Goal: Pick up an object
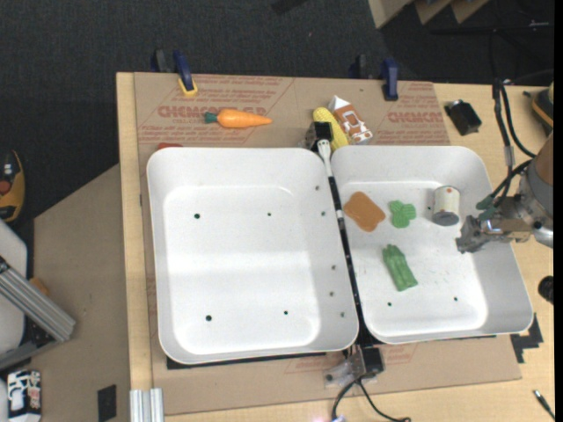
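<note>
The right bin (506, 299) holds an orange flat piece (363, 211), a small green piece (402, 214), a long green piece (399, 267) and a white-grey cylinder (445, 205) lying on its side. My gripper (470, 236) hangs over the right side of this bin, just right of and below the cylinder. Nothing shows between its tips. The arm comes in from the right edge of the camera view.
The left bin (167, 262) lies beside the right one. Behind the bins on the board sit a toy carrot (237, 120), a yellow corn piece (325, 120) and a small box (353, 124). Blue clamps (185, 75) grip the board's far edge.
</note>
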Robot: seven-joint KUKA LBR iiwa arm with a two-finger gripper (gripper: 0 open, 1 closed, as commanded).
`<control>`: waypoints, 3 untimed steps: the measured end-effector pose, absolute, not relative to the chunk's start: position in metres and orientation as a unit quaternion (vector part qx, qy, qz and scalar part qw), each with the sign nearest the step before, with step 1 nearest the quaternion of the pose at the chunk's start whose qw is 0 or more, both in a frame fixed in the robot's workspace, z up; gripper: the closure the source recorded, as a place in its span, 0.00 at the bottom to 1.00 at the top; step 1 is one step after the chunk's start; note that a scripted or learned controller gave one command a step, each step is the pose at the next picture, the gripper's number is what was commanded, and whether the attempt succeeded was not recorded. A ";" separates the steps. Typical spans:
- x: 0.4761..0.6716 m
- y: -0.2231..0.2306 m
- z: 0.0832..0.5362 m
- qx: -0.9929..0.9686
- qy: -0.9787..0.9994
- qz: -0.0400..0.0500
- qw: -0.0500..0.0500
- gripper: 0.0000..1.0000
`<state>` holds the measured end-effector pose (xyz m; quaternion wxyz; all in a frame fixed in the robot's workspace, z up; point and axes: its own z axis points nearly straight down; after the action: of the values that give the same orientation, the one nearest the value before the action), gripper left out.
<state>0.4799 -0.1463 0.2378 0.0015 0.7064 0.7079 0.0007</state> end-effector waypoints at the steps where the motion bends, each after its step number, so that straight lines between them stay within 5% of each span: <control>1: 0.481 -0.139 0.239 0.707 0.708 0.001 0.001 1.00; 3: 0.479 -0.114 0.251 0.707 0.707 0.000 0.000 1.00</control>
<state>0.4795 -0.1139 0.2506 -0.0003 0.7069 0.7073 0.0000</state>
